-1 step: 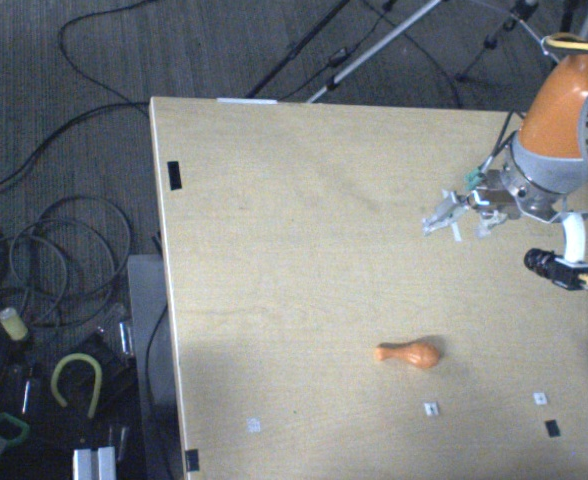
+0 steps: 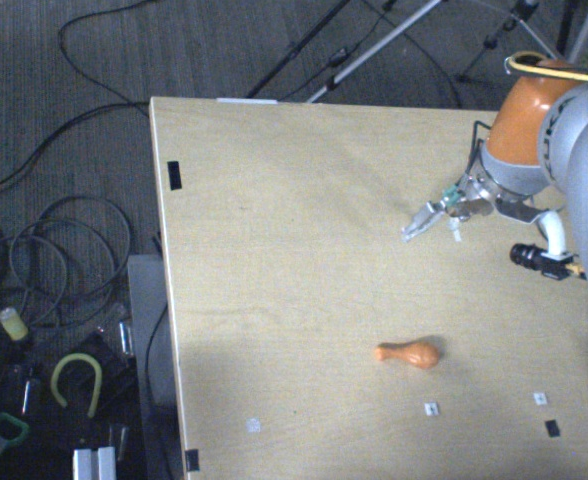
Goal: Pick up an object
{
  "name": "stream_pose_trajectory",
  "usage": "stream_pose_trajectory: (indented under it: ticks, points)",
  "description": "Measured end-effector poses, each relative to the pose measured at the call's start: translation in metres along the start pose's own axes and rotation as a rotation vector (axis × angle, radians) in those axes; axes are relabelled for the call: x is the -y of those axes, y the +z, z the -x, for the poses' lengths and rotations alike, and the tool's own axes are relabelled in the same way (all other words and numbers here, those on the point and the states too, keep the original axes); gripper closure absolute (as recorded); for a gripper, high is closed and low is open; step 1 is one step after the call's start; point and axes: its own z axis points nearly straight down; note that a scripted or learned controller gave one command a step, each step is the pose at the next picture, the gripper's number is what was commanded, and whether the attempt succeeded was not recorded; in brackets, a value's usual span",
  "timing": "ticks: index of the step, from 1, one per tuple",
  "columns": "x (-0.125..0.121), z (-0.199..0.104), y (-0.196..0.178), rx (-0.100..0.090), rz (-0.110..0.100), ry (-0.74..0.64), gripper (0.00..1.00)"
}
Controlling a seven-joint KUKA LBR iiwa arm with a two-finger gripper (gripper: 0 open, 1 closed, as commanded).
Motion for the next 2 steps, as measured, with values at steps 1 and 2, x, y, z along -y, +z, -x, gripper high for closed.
stream_pose_trajectory:
  ticks: [1,2]
  points:
    - [-0.028,-0.016,0.025,0.001,0.002,-0.067,0.00]
    - [-0.027,-0.012,-0.012,0.002,0.002,-0.129,0.00]
